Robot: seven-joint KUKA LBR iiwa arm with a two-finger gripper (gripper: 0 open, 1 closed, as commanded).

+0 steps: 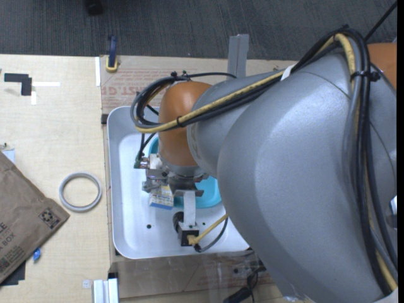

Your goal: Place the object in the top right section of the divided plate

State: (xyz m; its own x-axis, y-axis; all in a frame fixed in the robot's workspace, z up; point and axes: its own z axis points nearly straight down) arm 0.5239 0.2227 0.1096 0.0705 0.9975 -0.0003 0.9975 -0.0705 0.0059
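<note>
Hovering low over the blue plate [211, 193] in the bin [123, 169], the gripper [161, 191]; grip unclear; should centre before releasing.

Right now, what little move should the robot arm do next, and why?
Probably a slow, short lift straight up. The gripper sits low inside the white bin, right beside the blue plate, with a small blue and white object at its tip. The arm hides most of the plate, so its sections cannot be made out. Rising a little would show whether the object comes along.
</note>
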